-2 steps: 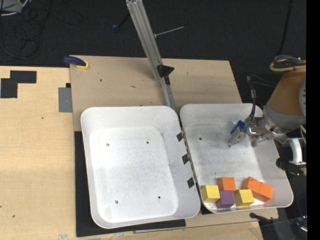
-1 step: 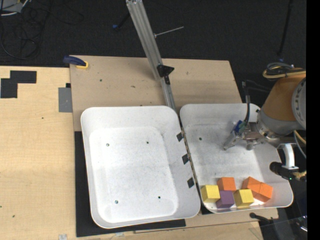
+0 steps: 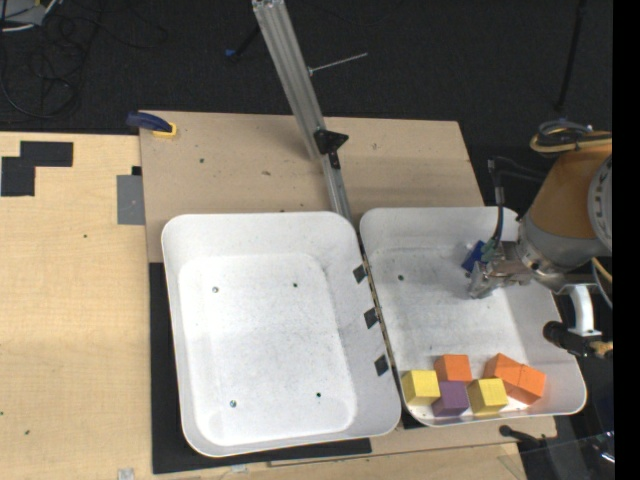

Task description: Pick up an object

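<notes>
So from the left: the left bin (image 3: 262, 333) has nothing to grab in it, and a metal rail (image 3: 300, 98) runs diagonally down to where the two bins meet. All the action is in the right bin (image 3: 420, 278).

The blocks sit bunched along the near edge of that bin: a yellow block (image 3: 421, 385), an orange block (image 3: 453, 367) just behind a purple block (image 3: 453, 398), then another yellow one (image 3: 488, 395), and a bigger orange piece (image 3: 519, 378) at the right end. They're touching or nearly touching each other.

The gripper (image 3: 486, 280) is up in the far-right part of the same bin, low to the floor, with something blue on it. Nothing is between its tips, but honestly I can't tell how wide it's spread.

The key thing: the cluster lies toward the camera from the gripper, well apart from it, with the right-hand orange piece probably the closest pick.
</notes>
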`<state>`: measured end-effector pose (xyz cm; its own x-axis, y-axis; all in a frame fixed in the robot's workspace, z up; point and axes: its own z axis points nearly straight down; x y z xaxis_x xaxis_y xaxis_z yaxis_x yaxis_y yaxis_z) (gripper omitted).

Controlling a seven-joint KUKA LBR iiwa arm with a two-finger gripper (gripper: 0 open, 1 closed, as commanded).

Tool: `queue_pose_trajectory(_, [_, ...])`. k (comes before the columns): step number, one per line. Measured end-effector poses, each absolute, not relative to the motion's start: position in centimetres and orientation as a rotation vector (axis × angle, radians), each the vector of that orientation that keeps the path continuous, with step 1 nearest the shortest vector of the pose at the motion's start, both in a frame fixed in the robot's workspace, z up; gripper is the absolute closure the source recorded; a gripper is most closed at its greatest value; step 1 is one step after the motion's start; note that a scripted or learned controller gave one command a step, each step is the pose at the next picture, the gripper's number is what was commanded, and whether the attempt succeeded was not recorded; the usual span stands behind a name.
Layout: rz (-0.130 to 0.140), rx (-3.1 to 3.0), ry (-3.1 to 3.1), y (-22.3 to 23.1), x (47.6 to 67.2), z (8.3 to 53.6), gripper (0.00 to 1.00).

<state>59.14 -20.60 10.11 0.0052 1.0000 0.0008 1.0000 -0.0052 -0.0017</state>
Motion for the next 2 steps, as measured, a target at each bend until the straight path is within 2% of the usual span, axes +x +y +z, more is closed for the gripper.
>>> queue_pose_trajectory(2, [-0.003, -2.222, -2.225, -20.0, 58.8, 21.0, 1.00])
